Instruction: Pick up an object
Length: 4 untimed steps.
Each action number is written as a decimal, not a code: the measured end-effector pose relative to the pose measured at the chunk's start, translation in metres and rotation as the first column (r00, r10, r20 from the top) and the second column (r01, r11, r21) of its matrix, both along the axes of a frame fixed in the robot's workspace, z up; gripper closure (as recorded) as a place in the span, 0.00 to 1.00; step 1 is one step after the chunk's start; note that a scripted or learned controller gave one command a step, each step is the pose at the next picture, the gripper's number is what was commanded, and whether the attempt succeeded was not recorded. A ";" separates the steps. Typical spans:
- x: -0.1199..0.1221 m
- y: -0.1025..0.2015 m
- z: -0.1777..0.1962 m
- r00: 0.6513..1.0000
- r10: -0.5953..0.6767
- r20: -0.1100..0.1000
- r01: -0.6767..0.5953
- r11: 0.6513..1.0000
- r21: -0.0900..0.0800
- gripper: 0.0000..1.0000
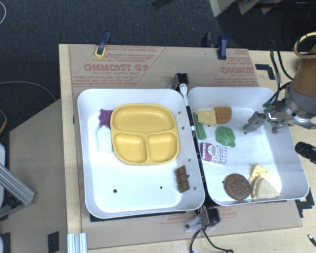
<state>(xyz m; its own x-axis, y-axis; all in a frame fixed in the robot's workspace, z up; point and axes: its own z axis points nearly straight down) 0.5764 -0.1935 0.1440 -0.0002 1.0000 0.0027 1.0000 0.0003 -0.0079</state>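
Note:
My gripper (263, 126) hangs over the right part of the right bin (284, 146), its two fingers spread open with nothing between them. Left of it in that bin lie a yellow block (206, 117) and a brown block (223, 114) side by side, with a green leaf-shaped piece (226, 136) below them. A pink and white packet (213, 153) lies near the bin's left wall. At the front sit a round brown cookie (237, 186) and a pale yellow wedge (262, 180). None of these touches the gripper.
The left bin (95, 194) holds a yellow divided plate (145, 133), a purple and white bottle (104, 129) at its left, and a small brown bar (182, 178) near the front right. Clamps and cables sit around the bins.

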 end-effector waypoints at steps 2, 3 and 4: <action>0.001 0.000 -0.039 1.000 -0.001 0.009 0.001 1.000 -0.004 1.00; 0.004 -0.010 0.010 1.000 -0.001 0.014 0.001 1.000 -0.006 1.00; 0.008 -0.012 0.054 1.000 0.001 0.014 0.000 1.000 -0.006 1.00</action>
